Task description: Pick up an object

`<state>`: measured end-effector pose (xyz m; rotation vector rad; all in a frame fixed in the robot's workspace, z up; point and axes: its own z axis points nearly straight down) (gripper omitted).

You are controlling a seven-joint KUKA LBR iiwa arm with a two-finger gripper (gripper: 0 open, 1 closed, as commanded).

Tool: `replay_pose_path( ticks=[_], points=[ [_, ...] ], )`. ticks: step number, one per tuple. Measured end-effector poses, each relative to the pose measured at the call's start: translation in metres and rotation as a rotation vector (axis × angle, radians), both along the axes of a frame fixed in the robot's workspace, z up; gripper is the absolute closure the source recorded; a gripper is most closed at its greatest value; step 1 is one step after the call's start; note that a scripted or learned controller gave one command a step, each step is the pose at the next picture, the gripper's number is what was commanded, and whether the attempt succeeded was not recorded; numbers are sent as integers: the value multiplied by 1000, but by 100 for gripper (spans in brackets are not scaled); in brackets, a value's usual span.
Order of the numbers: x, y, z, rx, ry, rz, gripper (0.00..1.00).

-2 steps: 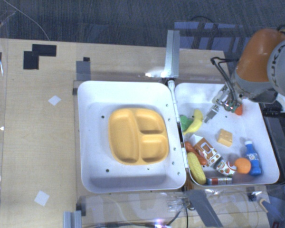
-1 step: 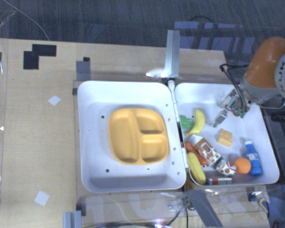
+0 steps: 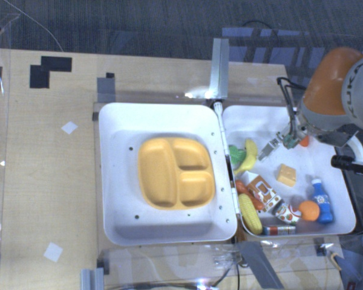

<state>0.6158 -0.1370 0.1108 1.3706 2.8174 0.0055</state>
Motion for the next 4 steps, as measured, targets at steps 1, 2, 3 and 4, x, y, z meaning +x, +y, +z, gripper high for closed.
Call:
replay_pose_path(
  ticks=[1, 2, 3, 4],
  points=[
    [-13, 66, 80, 2, -7, -7, 0],
    [-5, 32, 11, 2, 7, -377, 0],
    [-10, -67, -23, 2, 0, -491, 0],
    [-45, 35, -21, 9, -2, -756, 0]
  ],
)
